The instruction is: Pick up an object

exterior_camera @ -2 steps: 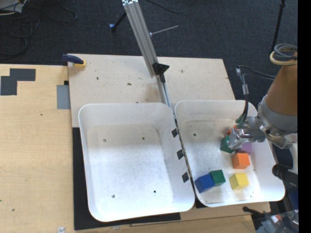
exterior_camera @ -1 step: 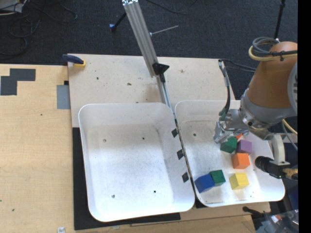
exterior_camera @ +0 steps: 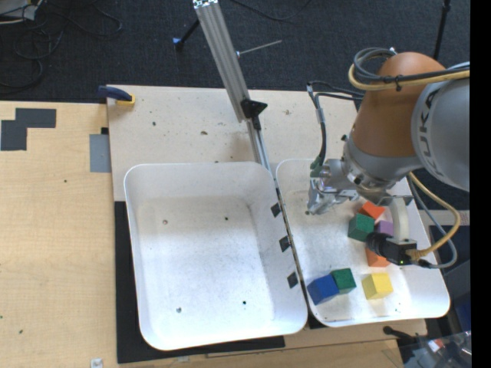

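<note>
A grey KUKA arm point(exterior_camera: 418, 121) with an orange band reaches in from the right over the right-hand bin point(exterior_camera: 430, 301) of two shallow white bins on a workbench. Its gripper point(exterior_camera: 322, 198) hangs above the bin's upper part, near the divider between the bins; whether it is spread or pressed together cannot be told from this angle, and nothing is visibly held. Blocks lie in the same bin: a green one point(exterior_camera: 360, 227) beside orange point(exterior_camera: 374, 211) and purple pieces point(exterior_camera: 384, 227), and lower down a blue block point(exterior_camera: 322, 288) touching a smaller green block point(exterior_camera: 344, 280), with a yellow block point(exterior_camera: 377, 285) just beside them. The left bin point(exterior_camera: 153, 182) stands alongside
</note>
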Available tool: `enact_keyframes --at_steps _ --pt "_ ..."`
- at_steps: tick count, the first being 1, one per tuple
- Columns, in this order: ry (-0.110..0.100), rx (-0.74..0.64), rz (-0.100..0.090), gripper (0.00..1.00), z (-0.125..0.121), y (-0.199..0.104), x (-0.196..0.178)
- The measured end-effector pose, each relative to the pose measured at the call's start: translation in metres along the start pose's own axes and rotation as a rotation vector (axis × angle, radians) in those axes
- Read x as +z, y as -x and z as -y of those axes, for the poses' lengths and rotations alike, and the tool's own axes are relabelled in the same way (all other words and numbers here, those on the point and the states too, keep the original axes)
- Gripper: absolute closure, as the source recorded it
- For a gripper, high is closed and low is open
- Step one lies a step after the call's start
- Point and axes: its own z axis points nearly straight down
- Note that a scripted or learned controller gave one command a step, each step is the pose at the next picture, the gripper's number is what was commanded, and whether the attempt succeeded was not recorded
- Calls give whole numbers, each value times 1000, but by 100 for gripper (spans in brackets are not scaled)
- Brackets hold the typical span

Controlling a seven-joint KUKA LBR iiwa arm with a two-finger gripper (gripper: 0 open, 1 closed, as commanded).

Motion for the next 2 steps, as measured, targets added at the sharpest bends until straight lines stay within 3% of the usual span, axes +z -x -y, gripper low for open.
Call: enact_keyframes --at_steps 2 --pt "1 0 0 100 -54 -93 16"
